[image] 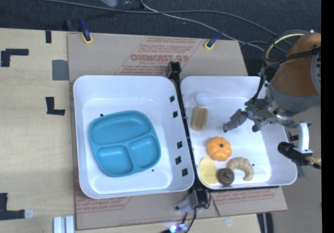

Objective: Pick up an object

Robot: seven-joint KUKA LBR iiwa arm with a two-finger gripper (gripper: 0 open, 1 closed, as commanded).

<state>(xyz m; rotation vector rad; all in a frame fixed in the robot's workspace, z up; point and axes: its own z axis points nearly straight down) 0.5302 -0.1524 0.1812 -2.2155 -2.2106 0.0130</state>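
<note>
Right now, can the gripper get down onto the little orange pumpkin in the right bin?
Probably yes. The gripper hangs over the right bin, up and to the right of the pumpkin, with bare bin floor between them. The croissant and chocolate donut lie just below it, apart.

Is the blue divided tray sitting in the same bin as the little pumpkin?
No, the blue tray lies in the left bin, while the pumpkin sits in the right bin.
</note>
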